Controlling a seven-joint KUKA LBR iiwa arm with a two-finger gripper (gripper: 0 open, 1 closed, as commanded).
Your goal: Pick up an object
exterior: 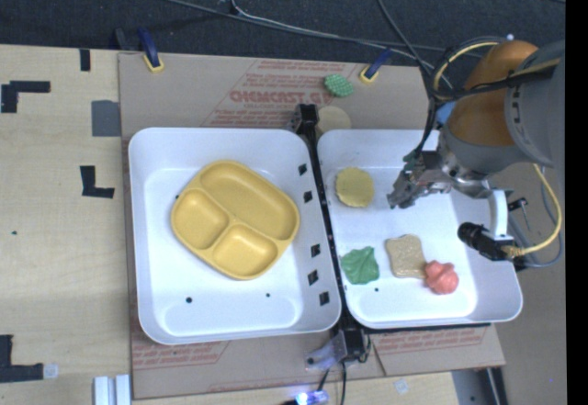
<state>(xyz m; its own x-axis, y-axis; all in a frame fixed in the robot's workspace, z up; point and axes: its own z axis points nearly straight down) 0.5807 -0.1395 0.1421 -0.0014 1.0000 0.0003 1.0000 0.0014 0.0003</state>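
Down at the front of the right bin (496, 307): spotted a pink lump (441, 276), touching or just beside a tan bread slice (405, 256), then a green leaf (359, 265) near the divider. Further back, found a round yellow biscuit (354, 187), with the claw (404, 192) hanging just beside it on the right. Can't tell whether released or clenched, too dark and small. Over in the left bin (156, 302), just a yellow divided plate (235, 218). Way back, past both bins, a little green bit (338, 84) on the cardboard. Looks like the approach step, nothing lifted yet. Next up, probably: centre over the biscuit, drop down, squeeze.
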